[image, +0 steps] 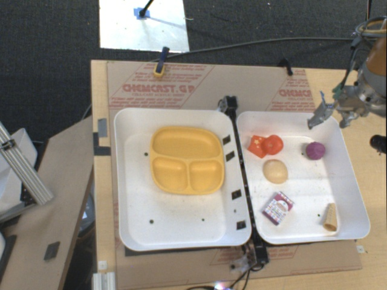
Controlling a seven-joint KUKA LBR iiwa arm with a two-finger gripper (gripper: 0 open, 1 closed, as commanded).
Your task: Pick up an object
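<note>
Arm enters from right edge of view, wrist high at upper right. Gripper points down-left; two fingers spread apart, nothing between them.

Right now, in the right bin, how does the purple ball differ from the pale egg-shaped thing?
The purple ball is dark purple and smaller; the pale egg-shaped thing is cream and larger. The purple ball sits near the right bin's far right side, closer to the gripper; the pale egg-shaped thing lies nearer the middle, just below the red object. Both are rounded and lie loose on the bin floor.
</note>
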